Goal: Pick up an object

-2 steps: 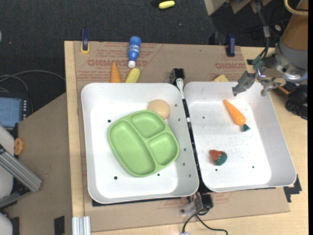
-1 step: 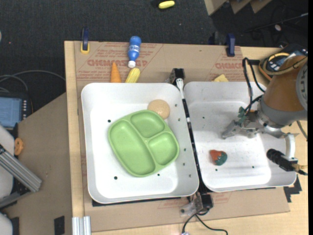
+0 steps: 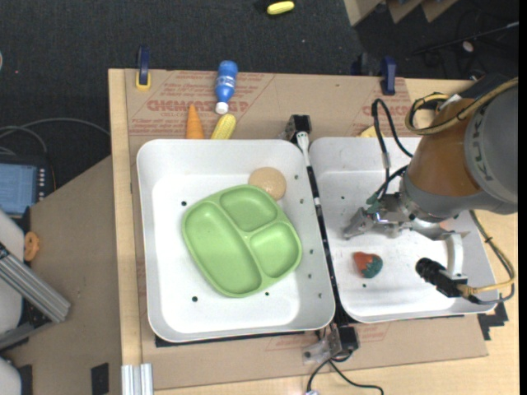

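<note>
Grey arm point(image 3: 461, 163) reaches low over the right bin point(image 3: 354, 295) (wrist bent leftward); fingers' point(image 3: 356, 226) state unclear.

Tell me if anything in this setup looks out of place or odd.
Yes. Three toys, a blue-and-white bottle, an orange carrot and a yellow piece, lie on the cardboard behind the left bin, outside both bins. Another yellow object lies on the dark floor beyond the bench.
</note>
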Controlling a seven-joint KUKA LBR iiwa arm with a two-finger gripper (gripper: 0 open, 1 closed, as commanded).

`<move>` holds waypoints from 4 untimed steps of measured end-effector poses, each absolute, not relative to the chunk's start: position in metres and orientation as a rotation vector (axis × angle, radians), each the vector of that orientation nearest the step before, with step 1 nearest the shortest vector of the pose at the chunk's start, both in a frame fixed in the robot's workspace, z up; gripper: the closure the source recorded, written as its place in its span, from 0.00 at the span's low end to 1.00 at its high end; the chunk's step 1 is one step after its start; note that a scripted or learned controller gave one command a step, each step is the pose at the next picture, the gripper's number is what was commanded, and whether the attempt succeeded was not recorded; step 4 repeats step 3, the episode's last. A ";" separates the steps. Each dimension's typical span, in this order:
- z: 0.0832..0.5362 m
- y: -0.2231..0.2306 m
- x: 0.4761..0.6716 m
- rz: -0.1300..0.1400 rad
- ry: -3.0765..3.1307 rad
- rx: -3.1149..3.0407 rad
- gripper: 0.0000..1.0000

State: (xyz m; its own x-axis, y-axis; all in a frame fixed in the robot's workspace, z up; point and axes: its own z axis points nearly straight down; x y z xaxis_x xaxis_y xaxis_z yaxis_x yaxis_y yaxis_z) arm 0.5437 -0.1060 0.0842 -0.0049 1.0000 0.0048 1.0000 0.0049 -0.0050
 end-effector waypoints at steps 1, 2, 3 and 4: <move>0.084 -0.096 0.492 0.004 -2.215 -2.218 0.00; 0.095 -0.098 0.496 -0.001 -2.221 -2.226 1.00; 0.191 -0.036 0.579 -0.020 -2.240 -2.218 1.00; 0.191 -0.036 0.579 -0.020 -2.240 -2.218 1.00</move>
